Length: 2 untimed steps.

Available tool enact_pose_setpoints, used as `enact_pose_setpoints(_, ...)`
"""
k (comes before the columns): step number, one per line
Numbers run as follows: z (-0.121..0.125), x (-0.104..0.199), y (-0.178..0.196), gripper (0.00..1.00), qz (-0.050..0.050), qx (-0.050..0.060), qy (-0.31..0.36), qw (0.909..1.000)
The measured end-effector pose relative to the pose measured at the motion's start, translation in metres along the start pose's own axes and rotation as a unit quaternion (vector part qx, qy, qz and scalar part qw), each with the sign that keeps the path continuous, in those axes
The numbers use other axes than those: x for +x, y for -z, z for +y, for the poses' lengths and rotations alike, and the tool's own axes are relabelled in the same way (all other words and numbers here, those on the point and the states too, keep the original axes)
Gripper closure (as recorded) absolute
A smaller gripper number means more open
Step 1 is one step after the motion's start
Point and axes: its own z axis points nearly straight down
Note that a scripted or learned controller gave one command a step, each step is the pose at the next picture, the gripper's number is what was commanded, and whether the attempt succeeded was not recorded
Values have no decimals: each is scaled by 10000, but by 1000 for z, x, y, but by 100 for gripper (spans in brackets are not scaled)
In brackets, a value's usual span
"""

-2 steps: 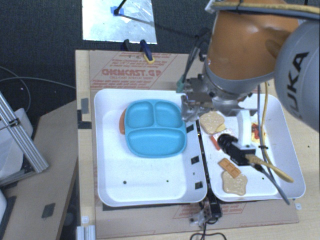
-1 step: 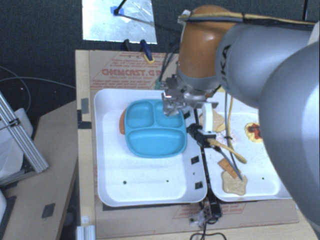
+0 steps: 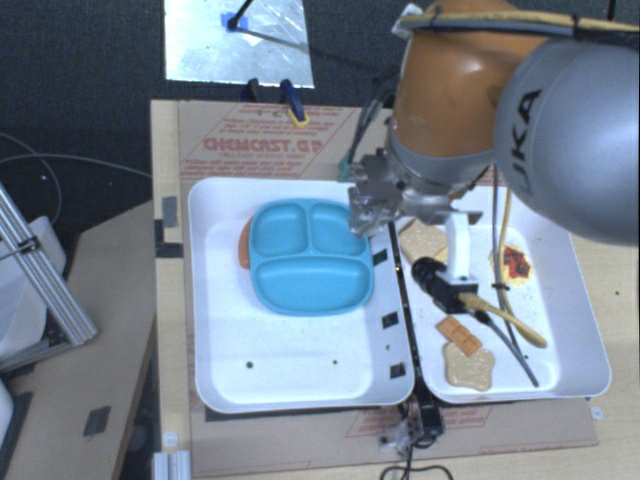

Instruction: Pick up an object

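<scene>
My gripper [image 3: 372,212] hangs over the divide between the two bins, at the right edge of a blue divided plate [image 3: 306,258] that lies in the left bin [image 3: 230,368]. An orange thing [image 3: 244,244] peeks out from under the plate's left edge. The right bin [image 3: 585,363] holds a brown cracker [image 3: 460,335], a tan toast-like piece [image 3: 470,369], a flat pale piece with a red patch [image 3: 514,261] and a tan slab [image 3: 424,238] close under the wrist. Nothing is seen in the gripper.
The big grey and orange arm [image 3: 470,88] covers the back of the right bin. Cardboard [image 3: 260,143] lies under both bins, with a shiny sheet [image 3: 235,28] behind it. An aluminium frame [image 3: 35,278] stands at the left.
</scene>
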Motion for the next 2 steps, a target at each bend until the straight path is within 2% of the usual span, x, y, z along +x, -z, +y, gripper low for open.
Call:
enact_pose_setpoints(1, -57, 6, 72, 100, 9, -20, 16, 10000)
enact_pose_setpoints(2, -55, 5, 68, 0, -2, -3, 7, 10000)
